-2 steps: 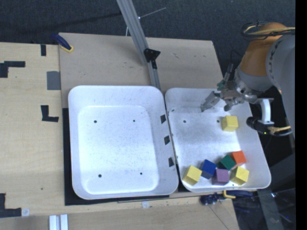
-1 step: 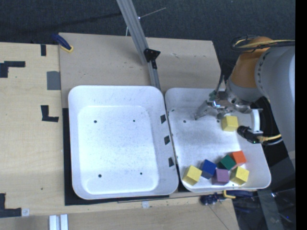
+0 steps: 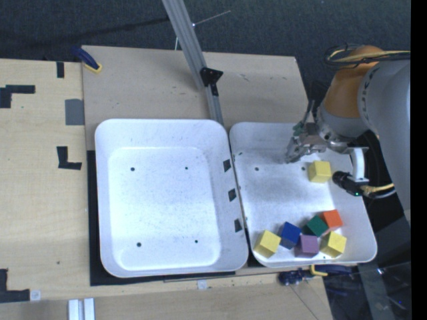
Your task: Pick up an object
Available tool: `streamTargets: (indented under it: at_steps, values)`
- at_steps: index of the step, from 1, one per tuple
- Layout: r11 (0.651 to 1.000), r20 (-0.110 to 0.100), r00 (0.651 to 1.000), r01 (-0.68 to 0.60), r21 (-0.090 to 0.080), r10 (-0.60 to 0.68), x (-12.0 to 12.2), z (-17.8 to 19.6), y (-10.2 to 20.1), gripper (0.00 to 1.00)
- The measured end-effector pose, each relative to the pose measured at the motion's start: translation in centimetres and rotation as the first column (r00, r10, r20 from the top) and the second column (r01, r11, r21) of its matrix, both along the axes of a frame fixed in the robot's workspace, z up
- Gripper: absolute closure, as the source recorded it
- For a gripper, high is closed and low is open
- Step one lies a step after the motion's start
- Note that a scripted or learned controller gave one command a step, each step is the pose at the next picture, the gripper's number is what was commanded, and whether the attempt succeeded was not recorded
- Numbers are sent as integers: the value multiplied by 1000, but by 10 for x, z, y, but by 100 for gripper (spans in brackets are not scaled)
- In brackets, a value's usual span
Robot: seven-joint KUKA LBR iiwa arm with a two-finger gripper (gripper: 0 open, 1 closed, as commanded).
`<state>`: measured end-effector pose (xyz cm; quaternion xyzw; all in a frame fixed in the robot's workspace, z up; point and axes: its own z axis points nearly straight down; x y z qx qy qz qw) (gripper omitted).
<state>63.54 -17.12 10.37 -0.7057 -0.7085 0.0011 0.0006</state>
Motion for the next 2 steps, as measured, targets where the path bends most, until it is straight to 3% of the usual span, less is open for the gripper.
streamTargets:
  at_steps: [2]
  values:
    - [1000,6,1000,2,0,-2,3,108,4,100]
